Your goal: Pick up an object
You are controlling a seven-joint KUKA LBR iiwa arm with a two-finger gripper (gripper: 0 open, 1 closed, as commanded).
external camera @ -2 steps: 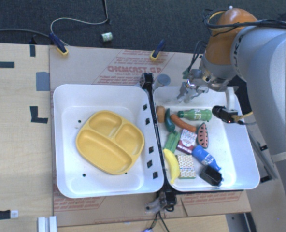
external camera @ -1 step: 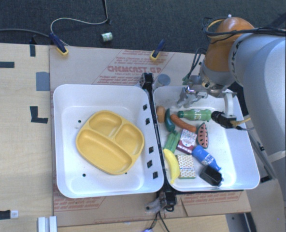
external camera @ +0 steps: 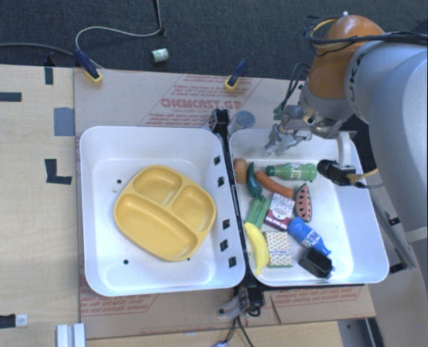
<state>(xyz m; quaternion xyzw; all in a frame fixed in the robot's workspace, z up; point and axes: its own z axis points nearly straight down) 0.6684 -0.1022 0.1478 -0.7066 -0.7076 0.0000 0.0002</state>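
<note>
My gripper (external camera: 280, 142) hangs over the far end of the right bin (external camera: 364, 219), just behind a green bottle (external camera: 293, 170) lying on its side. Nothing shows in its grasp. Below the bottle the bin holds an orange carrot-like piece (external camera: 275, 185), a watermelon slice (external camera: 304, 202), a small red and white carton (external camera: 279, 210), a green stick (external camera: 257, 212), a blue bottle (external camera: 303, 233), a banana (external camera: 257, 246), a checked packet (external camera: 277, 251) and a black block (external camera: 316, 264).
The left bin (external camera: 92, 215) holds a yellow divided plate (external camera: 166, 212). A black divider clip (external camera: 219, 120) sits where the two bins meet at the back. The grey arm (external camera: 395, 92) fills the right side above the bin. Cardboard and cables lie behind the bins.
</note>
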